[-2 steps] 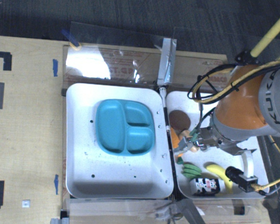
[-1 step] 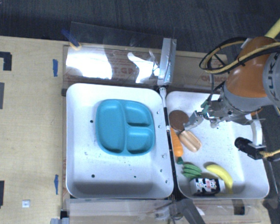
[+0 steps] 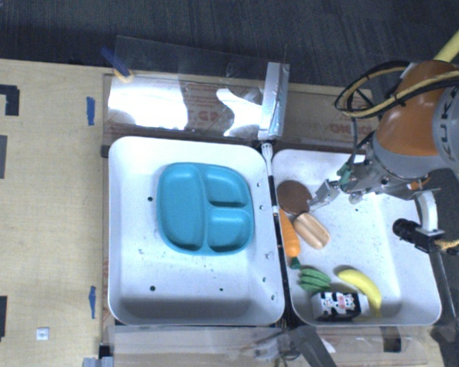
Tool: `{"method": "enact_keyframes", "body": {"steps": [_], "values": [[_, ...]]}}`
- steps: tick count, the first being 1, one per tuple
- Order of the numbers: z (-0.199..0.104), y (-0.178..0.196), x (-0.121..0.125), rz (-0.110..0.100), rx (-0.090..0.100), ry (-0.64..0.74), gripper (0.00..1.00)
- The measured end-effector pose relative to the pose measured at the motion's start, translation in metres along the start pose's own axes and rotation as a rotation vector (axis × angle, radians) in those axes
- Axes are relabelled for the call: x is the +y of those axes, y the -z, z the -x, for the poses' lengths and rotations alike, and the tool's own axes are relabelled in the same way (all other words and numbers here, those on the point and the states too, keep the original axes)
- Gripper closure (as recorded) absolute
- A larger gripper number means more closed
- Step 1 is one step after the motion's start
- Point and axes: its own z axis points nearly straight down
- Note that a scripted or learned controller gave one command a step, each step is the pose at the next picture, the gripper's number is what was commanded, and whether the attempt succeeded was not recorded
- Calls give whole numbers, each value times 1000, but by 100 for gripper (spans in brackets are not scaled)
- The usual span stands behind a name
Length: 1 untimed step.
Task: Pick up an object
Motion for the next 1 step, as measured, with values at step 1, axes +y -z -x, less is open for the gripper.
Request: {"method": "enact_keyframes", "body": {"steps": [1], "values": [[11,37,18,5,-1,-45,0]]}}
